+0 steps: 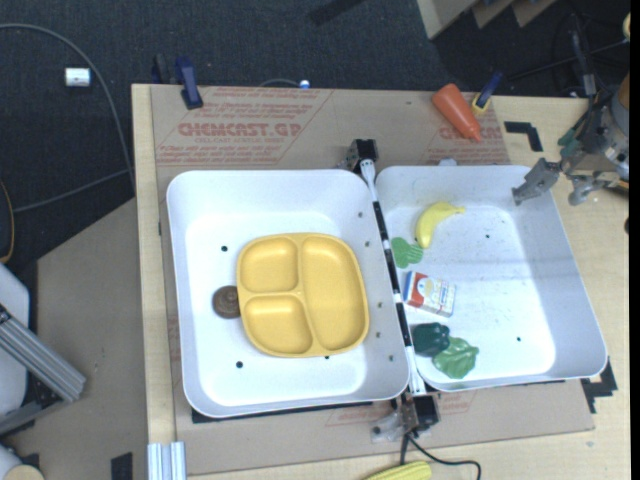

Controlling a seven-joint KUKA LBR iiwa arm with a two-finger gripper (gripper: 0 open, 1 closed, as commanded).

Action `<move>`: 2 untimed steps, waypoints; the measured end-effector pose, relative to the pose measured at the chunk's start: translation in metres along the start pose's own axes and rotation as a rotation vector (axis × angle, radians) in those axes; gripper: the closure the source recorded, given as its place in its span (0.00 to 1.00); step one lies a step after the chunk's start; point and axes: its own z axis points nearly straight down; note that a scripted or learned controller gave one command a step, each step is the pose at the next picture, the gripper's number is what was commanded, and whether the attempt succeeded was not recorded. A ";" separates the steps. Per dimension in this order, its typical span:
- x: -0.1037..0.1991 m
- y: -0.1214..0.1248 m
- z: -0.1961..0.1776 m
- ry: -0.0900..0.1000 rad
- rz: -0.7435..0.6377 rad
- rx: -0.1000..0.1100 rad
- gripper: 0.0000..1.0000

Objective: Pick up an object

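The right bin (pixel 540 268) holds a yellow banana (pixel 435 220), a small green piece (pixel 405 252), a red and white packet (pixel 432 293), a dark green object (pixel 430 338) and a light green leafy one (pixel 457 358), all along its left side. My gripper (pixel 556 185) hangs over the far right corner of this bin, well away from those objects. It is open, with its two grey fingers (pixel 530 184) spread apart and nothing between them.
The left bin (pixel 200 228) carries a yellow divided plate (pixel 300 293) with a brown disc (pixel 226 301) beside it. An orange carrot-like toy (pixel 458 113) lies on the board behind the right bin. A black divider clip (pixel 364 154) sits between the bins.
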 end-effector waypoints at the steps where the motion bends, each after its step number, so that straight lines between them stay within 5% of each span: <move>1: 0.060 -0.042 0.039 0.001 -0.001 0.000 0.00; 2: 0.109 0.008 0.082 0.001 -0.001 -0.001 0.00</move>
